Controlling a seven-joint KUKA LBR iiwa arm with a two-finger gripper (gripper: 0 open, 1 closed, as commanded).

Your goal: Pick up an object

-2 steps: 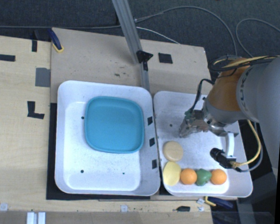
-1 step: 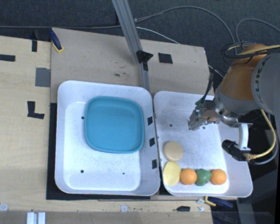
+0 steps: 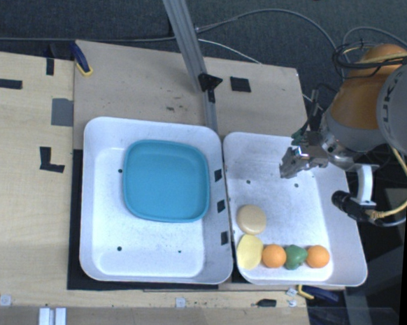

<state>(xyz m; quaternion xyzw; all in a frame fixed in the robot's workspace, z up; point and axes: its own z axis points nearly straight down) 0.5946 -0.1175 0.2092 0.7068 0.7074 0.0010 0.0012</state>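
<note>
Round beige bun-shaped toy is sitting in the right white bin, probably light and smooth; sides look best. The two-finger gripper is hovering apart; cannot tell its state.

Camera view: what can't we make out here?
- Hand: small and dark over the right bin; whether its fingers are open or shut is too fine to tell.
- Green object: wedged between two orange balls; shape unclear.
- Arm: cut off by the right edge.
- Left bin: floor under the blue plate is hidden by the plate.
</note>
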